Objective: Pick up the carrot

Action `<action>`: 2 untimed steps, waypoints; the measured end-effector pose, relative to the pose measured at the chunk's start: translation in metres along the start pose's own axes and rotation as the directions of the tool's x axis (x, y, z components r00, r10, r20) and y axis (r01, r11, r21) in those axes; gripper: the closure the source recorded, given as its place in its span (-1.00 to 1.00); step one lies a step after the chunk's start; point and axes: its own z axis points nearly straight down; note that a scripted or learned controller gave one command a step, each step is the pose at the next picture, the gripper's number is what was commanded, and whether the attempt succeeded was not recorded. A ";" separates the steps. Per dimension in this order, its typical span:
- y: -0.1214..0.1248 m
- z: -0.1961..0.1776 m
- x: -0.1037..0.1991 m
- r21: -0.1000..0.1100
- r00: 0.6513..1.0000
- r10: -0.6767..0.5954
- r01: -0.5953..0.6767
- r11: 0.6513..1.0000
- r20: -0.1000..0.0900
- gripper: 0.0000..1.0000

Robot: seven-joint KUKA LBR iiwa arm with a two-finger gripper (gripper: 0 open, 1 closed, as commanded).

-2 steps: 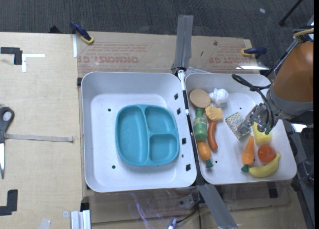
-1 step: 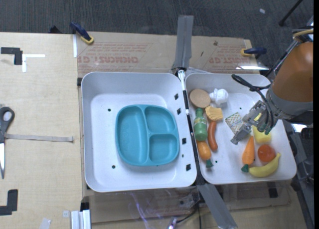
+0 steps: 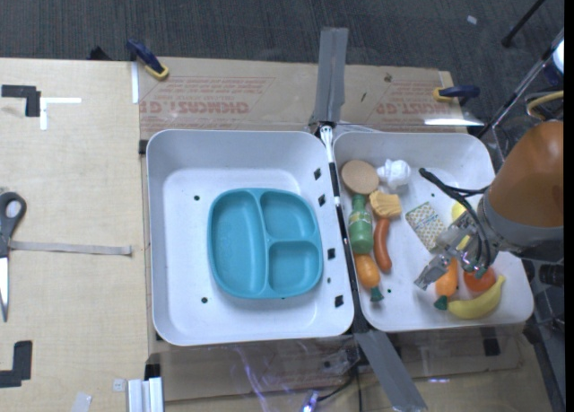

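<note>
Holding toy food [image 3: 372,222]: right bin [image 3: 421,316]

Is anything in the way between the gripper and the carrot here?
Nothing visible stands between them. The gripper is right at the carrot in the right bin; the banana lies close beside the carrot, not between.

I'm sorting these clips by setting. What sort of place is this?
Most likely a robotics lab test bench, not a kitchen. Two shallow white bins are clamped on a cardboard-covered bench, toy plastic food such as a yellow banana fills one, and a grey robot arm's gripper reaches in.
</note>
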 end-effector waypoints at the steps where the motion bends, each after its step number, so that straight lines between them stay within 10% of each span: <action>1: 0.010 0.006 0.029 0.003 0.970 -0.243 0.243 0.970 -0.014 -1.00; 2: 0.012 -0.004 0.027 0.002 0.970 -0.244 0.244 0.970 -0.009 1.00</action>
